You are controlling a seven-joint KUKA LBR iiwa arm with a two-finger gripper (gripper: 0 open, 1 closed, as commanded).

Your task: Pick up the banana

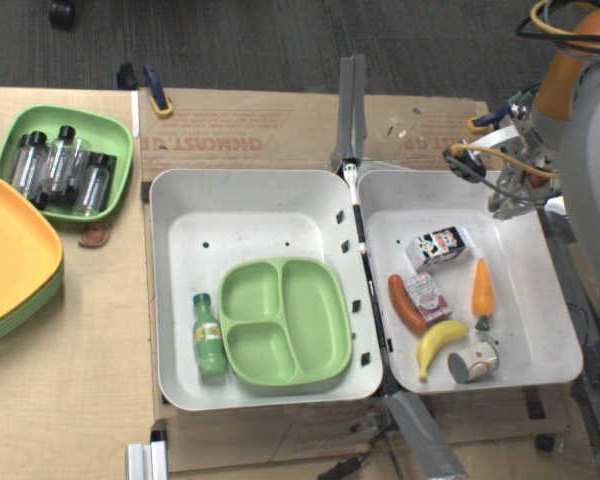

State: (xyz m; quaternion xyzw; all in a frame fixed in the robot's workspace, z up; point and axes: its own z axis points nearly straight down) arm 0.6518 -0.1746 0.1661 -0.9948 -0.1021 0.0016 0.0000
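The yellow banana point(439, 344) lies in the right white bin point(545, 298), near its front edge. It sits between a red sausage point(405, 304) and a grey can point(473, 361). My gripper point(507, 196) hangs over the bin's far right corner, well behind the banana and apart from it. Nothing shows in its grasp.
An orange carrot point(482, 288), a pink packet point(426, 296) and a small black-and-white carton point(438, 246) share the right bin. The left bin point(180, 218) holds a green divided plate point(285, 320) and a green bottle point(209, 336). A green tray of bottles point(65, 163) and orange plates point(15, 258) sit far left.
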